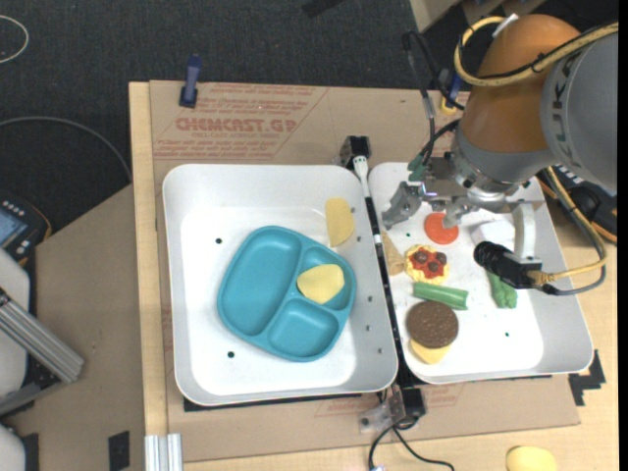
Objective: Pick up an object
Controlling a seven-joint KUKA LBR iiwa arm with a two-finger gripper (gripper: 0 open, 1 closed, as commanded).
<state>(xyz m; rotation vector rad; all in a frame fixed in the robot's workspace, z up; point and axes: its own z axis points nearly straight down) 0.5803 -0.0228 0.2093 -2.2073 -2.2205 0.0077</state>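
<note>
Single fixed camera above bench [245,106] — slanted downward view, both bins.

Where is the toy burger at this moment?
The toy burger lies in the right bin, near its front left corner, just below the green bean and right of the divider between the two bins.

Grey arm [574,86] with orange band, reaching in from the right, gripper [446,214] pointing straight down.
</note>
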